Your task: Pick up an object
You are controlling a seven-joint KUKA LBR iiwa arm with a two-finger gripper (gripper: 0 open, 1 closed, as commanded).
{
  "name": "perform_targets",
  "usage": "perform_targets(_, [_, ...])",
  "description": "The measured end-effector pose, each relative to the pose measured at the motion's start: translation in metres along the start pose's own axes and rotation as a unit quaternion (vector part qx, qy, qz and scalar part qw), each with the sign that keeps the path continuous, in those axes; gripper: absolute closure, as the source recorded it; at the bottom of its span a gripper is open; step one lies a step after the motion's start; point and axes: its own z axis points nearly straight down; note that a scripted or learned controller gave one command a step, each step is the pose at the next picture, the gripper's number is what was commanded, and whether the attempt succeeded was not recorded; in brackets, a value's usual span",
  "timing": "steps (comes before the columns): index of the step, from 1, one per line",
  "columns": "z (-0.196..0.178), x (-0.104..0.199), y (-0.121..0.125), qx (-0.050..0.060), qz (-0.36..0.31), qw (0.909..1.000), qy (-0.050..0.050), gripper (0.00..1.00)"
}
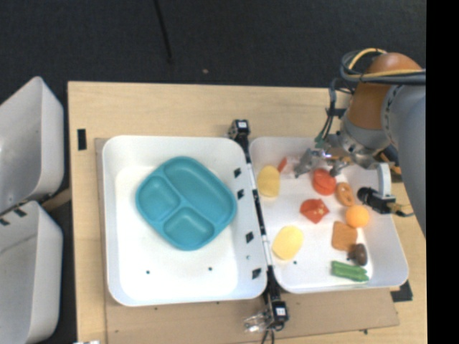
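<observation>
Hovering at the upper part of the right bin point(401, 264), right of frame centre: gripper point(322, 161) on the grey arm point(373, 113), fingers spread fairly wide with nothing between them. Lying just below and slightly right of the fingertips, apparently almost touching: a round red piece point(324, 183), the nearest candidate. Possibly overlapping it from this slanted view; hard to judge height. Scattered further down the frame: a red pepper-like piece point(314, 209), an orange ball point(357, 216), two yellow pieces point(269, 181). Sitting in the left bin point(115, 264), well apart: a teal tray point(186, 201).
</observation>
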Motion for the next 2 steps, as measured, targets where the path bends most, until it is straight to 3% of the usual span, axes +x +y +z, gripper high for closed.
perform_targets(1, [-0.009, -0.001, 0.002, -0.001, -0.001, 1.0, -0.001, 1.0])
perform_targets(2, [-0.069, -0.004, 0.008, 0.003, 0.0, 1.0, 0.003, 1.0])
